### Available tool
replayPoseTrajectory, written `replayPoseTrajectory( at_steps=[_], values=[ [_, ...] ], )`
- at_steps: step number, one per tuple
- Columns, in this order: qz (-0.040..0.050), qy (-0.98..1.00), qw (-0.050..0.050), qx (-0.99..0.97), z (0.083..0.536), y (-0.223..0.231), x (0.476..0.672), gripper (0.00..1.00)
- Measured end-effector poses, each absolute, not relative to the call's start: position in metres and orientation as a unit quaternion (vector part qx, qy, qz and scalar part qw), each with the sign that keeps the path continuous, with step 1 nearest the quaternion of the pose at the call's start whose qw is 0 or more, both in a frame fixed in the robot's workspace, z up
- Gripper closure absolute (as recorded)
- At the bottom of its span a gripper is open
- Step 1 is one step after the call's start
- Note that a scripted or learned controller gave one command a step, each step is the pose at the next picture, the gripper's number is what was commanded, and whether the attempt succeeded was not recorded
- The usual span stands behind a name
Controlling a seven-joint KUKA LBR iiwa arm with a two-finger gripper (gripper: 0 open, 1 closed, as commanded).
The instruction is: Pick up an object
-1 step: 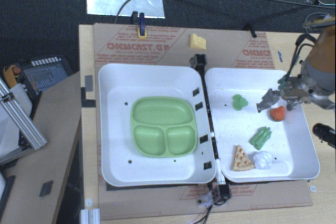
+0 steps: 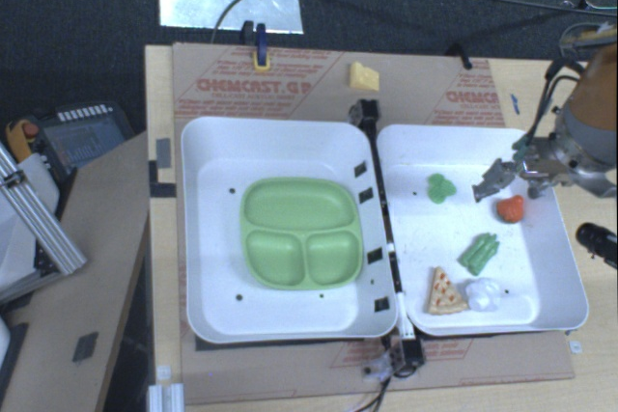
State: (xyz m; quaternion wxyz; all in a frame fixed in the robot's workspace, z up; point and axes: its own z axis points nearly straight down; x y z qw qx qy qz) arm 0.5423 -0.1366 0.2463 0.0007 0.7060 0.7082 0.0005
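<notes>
Over the right white bin (image 2: 555, 236), the grey two-finger gripper (image 2: 504, 180) hovers with fingers spread, grasping nothing. Just beside it, touching the bin floor, sits the small red round object (image 2: 511, 208).

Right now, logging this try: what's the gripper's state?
Gripper: above the right bin, beside the red object; open or closed cannot be told.

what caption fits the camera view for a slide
Gripper hovers above the red round toy in the right white bin; green divided plate sits left.
</notes>
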Motion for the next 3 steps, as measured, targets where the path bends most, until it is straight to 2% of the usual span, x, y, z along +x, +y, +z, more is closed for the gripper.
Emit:
replayPoseTrajectory(
  at_steps=[3],
  values=[
    [-0.0005, 0.708, -0.001, 0.707, 0.085, -0.144, 0.539, 0.0]
  ],
)
